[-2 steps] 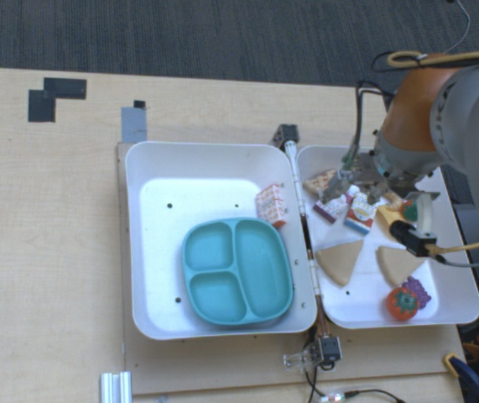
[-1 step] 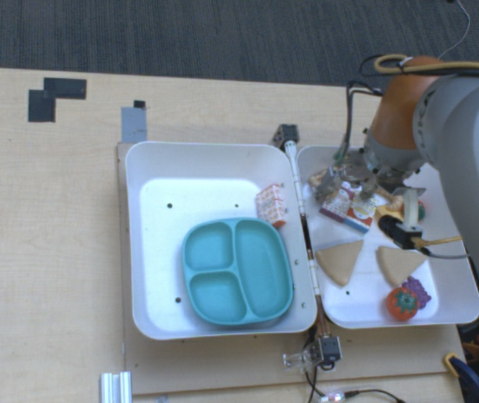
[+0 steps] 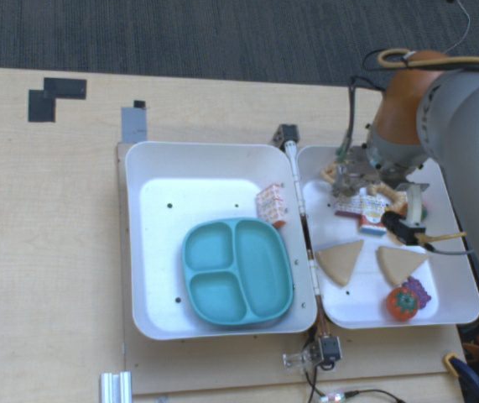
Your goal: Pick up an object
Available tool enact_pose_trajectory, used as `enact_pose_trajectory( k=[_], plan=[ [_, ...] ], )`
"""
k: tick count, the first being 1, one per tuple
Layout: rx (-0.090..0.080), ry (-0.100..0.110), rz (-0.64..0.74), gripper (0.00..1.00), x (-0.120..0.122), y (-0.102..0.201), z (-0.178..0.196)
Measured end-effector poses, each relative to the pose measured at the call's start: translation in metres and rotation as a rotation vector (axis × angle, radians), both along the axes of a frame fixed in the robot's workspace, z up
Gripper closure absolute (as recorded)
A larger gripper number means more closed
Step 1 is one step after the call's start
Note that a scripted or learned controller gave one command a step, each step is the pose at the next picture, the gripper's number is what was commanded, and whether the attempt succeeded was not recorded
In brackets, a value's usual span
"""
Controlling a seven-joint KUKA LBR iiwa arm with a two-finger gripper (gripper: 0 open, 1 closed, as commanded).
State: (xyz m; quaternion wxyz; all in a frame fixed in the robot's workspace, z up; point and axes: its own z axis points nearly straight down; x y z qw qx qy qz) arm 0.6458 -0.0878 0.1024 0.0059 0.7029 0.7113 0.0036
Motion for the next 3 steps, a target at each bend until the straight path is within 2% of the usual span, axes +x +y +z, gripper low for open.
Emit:
enact_pose_trajectory(
  k=[1, 2, 3],
  plan=[
    [0.004, 0.019, -0.005, 1.00, 0.022, -0.001, 0.040],
    [0.002, 0.016, 0.001, 1.00, 0.023, 0.000, 0.051],
    [0.004, 0.006, -0.004, 1.00, 0.024, 0.071, 0.172]
  ],
)
